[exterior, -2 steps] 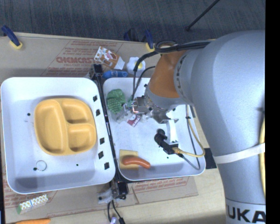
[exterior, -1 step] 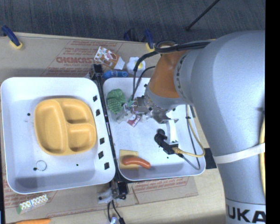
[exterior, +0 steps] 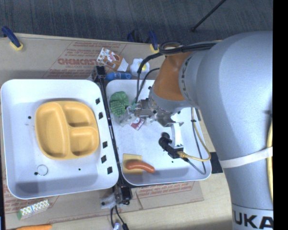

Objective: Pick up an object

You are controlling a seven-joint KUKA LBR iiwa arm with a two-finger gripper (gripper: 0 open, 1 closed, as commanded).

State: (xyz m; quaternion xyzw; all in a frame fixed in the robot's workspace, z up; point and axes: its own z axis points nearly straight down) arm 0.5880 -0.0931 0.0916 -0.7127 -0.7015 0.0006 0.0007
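Observation:
My gripper point(exterior: 136, 111) hangs low over the upper left part of the right bin point(exterior: 199, 169), below the grey arm with its orange band. Just left of it lies a green leafy toy vegetable point(exterior: 118, 102), close to the fingertips. A small red and white item point(exterior: 137, 124) rests on the bin floor right under the gripper. Near the bin's front edge sits a toy hot dog point(exterior: 139, 166) on a yellow slab point(exterior: 130, 157). The arm hides the bin's upper right part.
The left bin point(exterior: 12, 128) holds a yellow divided plate point(exterior: 67, 128). Behind the bins lie a small printed carton point(exterior: 108, 57), a blue object point(exterior: 118, 75) and a white and yellow piece point(exterior: 139, 65). A patterned packet point(exterior: 34, 208) lies at the bench's front left.

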